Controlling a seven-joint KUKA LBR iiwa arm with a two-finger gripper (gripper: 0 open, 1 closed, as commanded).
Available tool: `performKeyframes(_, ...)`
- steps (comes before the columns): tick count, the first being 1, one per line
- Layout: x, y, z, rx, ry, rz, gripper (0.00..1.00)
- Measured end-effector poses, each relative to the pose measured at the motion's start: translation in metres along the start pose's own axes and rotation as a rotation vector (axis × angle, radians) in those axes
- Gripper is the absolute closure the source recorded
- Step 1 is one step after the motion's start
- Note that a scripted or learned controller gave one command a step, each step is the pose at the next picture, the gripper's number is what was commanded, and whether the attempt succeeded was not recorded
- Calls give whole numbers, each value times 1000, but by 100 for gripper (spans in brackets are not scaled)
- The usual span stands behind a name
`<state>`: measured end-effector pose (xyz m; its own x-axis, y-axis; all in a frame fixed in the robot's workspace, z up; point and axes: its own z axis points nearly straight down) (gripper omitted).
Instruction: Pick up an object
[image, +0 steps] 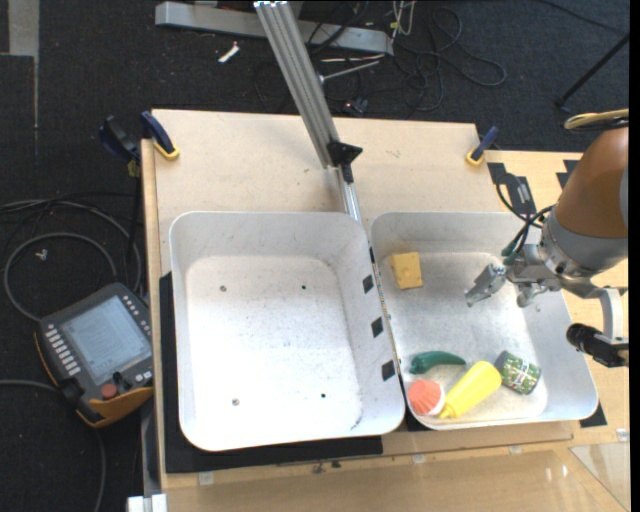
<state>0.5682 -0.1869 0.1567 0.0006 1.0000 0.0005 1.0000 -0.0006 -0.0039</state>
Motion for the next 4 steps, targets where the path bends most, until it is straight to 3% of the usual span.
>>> performKeyframes(1, 1, -3, 43, 1, 0, 0, 0)
performKeyframes(2, 1, -2, 62, -3, -1, 0, 0)
performKeyframes(3, 1, -2, 51, -6, -1, -1, 100)
performKeyframes(4, -2, 2, 8, -9, -3, -2, 100)
